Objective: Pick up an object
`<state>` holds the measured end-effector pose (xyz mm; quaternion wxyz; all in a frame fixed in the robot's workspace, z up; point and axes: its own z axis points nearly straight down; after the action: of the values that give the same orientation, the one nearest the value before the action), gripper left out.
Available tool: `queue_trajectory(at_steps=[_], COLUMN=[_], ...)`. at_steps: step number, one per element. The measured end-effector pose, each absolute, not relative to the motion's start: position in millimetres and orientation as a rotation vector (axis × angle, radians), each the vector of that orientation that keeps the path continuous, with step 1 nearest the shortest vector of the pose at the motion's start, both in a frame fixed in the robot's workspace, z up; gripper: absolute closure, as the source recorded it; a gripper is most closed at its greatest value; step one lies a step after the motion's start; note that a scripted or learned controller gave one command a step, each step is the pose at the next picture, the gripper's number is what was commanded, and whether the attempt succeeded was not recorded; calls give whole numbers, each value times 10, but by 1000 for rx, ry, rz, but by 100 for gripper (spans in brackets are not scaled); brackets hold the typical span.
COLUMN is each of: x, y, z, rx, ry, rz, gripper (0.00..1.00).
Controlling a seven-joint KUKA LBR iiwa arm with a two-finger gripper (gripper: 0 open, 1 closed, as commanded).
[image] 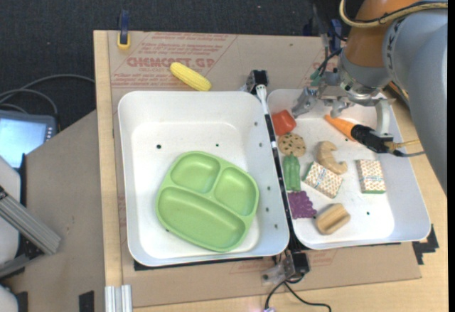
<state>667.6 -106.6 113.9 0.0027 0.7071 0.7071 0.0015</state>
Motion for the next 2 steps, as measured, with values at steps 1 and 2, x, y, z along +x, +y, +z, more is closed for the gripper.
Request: queue_trajectory(at_steps=[1,2], x=[6044,6082], y=[-1334,-1310], z=[835,955], rx=[2230,2222], ry=[2218,2218], rz=[-7,2], gripper=[0,100])
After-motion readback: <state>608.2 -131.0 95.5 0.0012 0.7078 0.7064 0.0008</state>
